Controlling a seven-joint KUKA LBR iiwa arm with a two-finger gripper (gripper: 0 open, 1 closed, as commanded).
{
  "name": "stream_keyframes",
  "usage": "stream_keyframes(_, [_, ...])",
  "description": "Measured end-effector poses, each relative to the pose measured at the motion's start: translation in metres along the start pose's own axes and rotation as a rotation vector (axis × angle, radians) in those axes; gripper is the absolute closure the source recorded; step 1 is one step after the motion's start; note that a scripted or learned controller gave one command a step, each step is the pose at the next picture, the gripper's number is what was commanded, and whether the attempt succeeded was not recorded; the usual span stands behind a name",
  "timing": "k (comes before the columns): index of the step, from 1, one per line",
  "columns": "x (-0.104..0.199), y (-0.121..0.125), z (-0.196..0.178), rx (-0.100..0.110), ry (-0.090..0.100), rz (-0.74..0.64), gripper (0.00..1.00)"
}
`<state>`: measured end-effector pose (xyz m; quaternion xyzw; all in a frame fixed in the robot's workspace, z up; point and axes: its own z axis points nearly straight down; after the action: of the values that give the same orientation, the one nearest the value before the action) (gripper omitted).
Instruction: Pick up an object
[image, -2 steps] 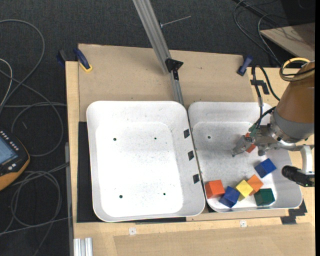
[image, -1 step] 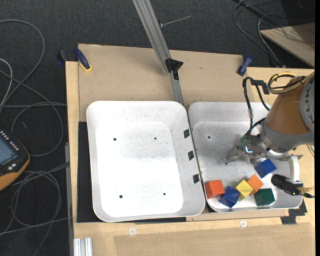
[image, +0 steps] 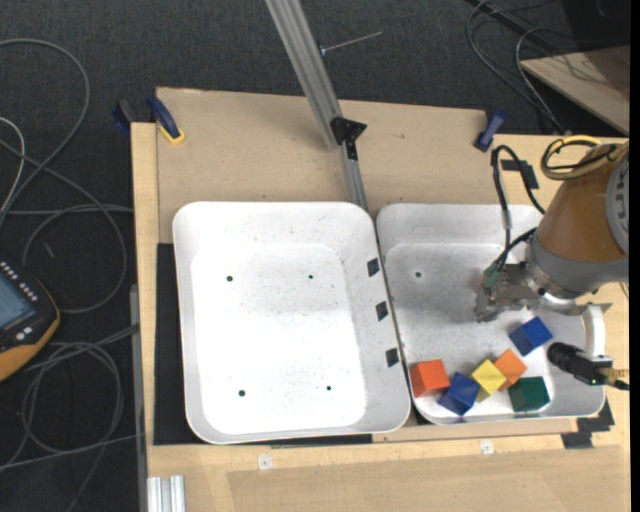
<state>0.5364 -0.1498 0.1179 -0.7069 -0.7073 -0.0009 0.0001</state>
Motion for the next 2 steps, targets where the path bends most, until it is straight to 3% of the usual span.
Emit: stream_keyframes(2, [-0.01,-0.007,-0.092,-0.006,-0.004,0.0,1.0])
